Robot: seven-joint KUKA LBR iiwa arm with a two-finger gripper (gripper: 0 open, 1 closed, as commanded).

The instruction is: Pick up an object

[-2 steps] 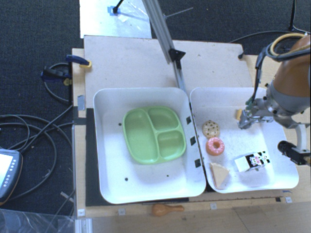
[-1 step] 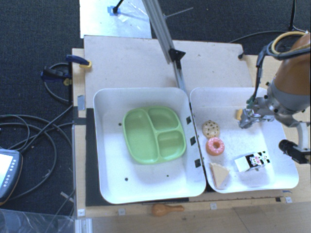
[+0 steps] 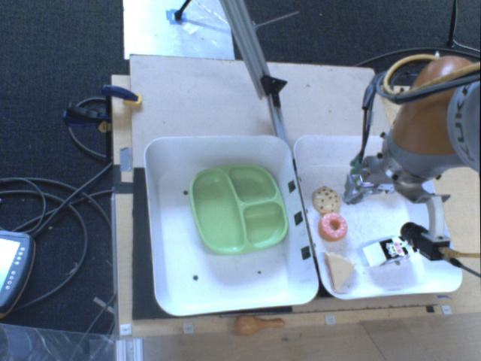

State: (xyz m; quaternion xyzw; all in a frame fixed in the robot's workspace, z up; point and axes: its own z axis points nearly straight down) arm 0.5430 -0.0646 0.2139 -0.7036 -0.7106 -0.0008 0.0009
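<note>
**Operator:** Report the position and state of the end effector

**Technician:** The end effector (image 3: 359, 188) is above the right bin (image 3: 323, 160), over the rear half of it and towards its left side. It hangs from the grey arm (image 3: 432, 126), which enters from the right of the camera view. Open or closed: cannot be determined from this angle

**Operator:** Locate the objects available for picking

**Technician:** Three items lie in a row along the left side of the right bin.
- A speckled cookie (image 3: 325, 198) lies just beside the end effector, on its left.
- A pink-iced doughnut (image 3: 332, 226) lies just in front of the cookie.
- A pale wedge (image 3: 340, 271), which may be a slice of bread or cheese, lies in the front-left corner, close to the front wall.

**Operator:** Report the remaining contents of the work area

**Technician:** The left bin (image 3: 173, 262) holds one green divided plate (image 3: 239, 209) with three compartments, lying flat near the centre. Both bins stand side by side on the bench (image 3: 203, 96). A small brown wooden item (image 3: 259, 324) lies at the front edge of the bench, in front of the left bin; its type cannot be determined. A blue clamp (image 3: 119, 95) grips the bench's left edge, towards the rear
</note>
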